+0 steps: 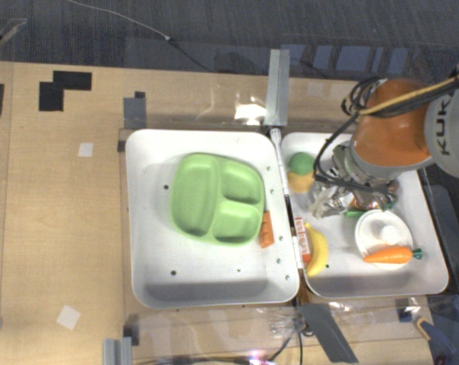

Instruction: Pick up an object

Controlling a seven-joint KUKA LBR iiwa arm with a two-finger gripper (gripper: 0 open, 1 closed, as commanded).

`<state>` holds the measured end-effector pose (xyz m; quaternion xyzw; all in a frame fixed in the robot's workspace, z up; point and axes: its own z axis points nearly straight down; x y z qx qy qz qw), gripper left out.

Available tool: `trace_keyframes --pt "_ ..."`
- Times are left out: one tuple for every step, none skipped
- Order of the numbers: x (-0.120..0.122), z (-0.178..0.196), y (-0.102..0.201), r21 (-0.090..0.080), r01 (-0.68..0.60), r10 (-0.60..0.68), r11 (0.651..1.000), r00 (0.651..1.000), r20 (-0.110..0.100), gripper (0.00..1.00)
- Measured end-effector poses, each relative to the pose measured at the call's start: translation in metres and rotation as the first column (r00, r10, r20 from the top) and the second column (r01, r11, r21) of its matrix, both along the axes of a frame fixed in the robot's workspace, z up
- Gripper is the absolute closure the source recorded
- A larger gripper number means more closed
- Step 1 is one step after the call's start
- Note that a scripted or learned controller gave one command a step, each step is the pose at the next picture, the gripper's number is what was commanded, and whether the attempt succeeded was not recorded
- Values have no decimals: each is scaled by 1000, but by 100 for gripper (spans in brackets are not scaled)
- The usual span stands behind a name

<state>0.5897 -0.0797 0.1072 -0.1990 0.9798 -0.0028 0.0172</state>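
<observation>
While our gripper [337,201] hangs low in the right bin [431,276], we cannot tell its fingers' state; the wooden worktop [55,226] lies beneath.

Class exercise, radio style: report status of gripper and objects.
Gripper low in right bin, fingers unclear. Banana, carrot unheld. Green plate in left bin.

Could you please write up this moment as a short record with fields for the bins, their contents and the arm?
left bin: holds a green divided plate; a small orange piece lies at the plate's right edge
right bin: holds a banana, a carrot lying on a white bowl, and a green ball above a yellow item
arm: reaches in from the right, over the right bin
gripper: low in the right bin, left of the bowl; no object seen between its fingers
</observation>
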Motion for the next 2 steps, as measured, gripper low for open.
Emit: trace_keyframes --pt "59 157 -20 -7 -221 221 975 975 -15 100" --pt "57 181 -54 -7 -573 573 820 819 -25 100"
